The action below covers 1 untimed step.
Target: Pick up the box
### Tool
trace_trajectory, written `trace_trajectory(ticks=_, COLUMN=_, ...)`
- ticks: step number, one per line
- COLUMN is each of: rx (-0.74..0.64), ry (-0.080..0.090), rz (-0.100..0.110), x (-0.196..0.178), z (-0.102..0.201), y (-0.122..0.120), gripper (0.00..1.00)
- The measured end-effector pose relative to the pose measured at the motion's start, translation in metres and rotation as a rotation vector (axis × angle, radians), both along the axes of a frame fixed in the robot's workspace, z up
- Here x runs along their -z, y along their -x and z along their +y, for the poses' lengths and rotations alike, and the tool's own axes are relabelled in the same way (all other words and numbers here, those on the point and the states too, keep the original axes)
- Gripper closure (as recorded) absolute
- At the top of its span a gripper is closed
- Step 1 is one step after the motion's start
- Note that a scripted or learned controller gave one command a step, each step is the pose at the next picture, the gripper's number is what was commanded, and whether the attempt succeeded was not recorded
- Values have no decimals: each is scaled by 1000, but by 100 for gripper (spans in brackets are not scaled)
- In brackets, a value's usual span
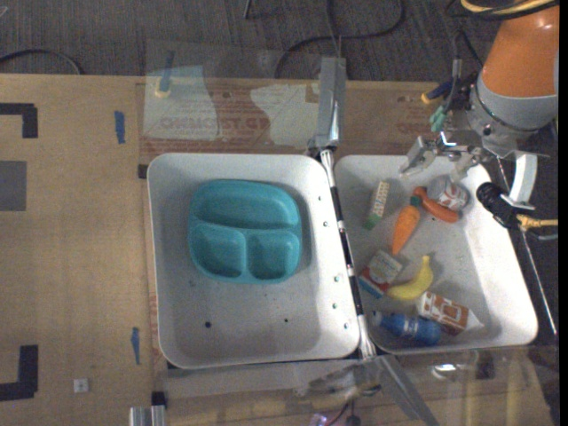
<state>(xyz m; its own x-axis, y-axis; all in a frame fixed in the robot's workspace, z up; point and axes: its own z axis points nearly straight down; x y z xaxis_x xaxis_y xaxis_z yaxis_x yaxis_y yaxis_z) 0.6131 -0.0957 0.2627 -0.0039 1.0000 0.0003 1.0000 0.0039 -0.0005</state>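
Observation:
Several small things lie in the right bin (510, 273). A brown and white box (444, 311) rests near its front edge. A small grey and red box (383, 268) sits beside a yellow banana (414, 282). A slim white box (380, 201) lies near the bin's far left. My gripper (441, 158) hangs over the bin's far edge, above a red and white item (444, 204). Its fingers (415, 161) are spread open with nothing between them. It is well apart from the brown and white box.
An orange carrot (405, 227) lies mid-bin and a blue bottle (410, 328) lies at the front. The left bin (169, 309) holds a teal divided plate (246, 231). A metal divider (342, 238) runs between the bins. Cables trail behind the arm.

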Motion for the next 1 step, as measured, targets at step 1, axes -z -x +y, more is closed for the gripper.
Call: trace_trajectory(ticks=1, rx=-74, ry=0, rz=0, x=110, z=-32, y=62, gripper=0)
